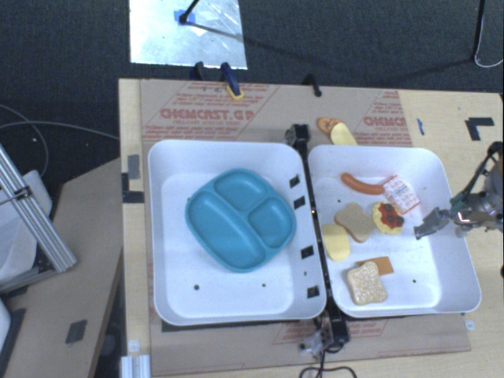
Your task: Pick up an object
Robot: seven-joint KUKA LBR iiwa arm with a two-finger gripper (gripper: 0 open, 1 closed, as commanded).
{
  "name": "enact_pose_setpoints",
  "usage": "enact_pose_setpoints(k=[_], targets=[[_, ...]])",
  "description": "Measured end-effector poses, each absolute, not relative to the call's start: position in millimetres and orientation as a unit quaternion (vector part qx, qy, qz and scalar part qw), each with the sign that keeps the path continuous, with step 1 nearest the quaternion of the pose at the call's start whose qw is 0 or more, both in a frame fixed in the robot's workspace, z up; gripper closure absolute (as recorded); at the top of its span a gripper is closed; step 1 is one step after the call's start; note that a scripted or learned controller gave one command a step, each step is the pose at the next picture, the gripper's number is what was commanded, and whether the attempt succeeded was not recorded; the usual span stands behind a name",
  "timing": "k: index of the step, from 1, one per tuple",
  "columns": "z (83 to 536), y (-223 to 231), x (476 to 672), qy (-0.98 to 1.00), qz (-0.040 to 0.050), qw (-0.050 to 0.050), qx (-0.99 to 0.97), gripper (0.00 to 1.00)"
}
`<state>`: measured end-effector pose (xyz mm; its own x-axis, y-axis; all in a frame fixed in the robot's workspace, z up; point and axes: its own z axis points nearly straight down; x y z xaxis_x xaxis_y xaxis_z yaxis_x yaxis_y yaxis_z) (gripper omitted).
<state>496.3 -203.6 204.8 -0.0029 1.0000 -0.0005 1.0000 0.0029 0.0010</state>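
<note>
Both white bins (236,305) look like smooth, slightly glossy plastic. The blue divided tray (239,219) in the left one is plastic too, more matt. The bench top (260,109) looks like printed brown cardboard, dull finish. Upper left of the frame there's a shiny, crinkly foil-like sheet (189,22) on rough dark carpet (63,46).

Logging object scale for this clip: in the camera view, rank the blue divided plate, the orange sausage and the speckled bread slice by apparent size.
1. Blue divided plastic plate, by far the largest.
2. Speckled tan bread slice.
3. Orange toy sausage: as long as the slice but much thinner, so these two are a close call.
</note>
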Motion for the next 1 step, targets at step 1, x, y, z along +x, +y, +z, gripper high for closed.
enact_pose_setpoints(k=[1], targets=[[89.9, -205.2, 510.6, 0.708, -0.0014, -0.003, 0.706, 0.0]])
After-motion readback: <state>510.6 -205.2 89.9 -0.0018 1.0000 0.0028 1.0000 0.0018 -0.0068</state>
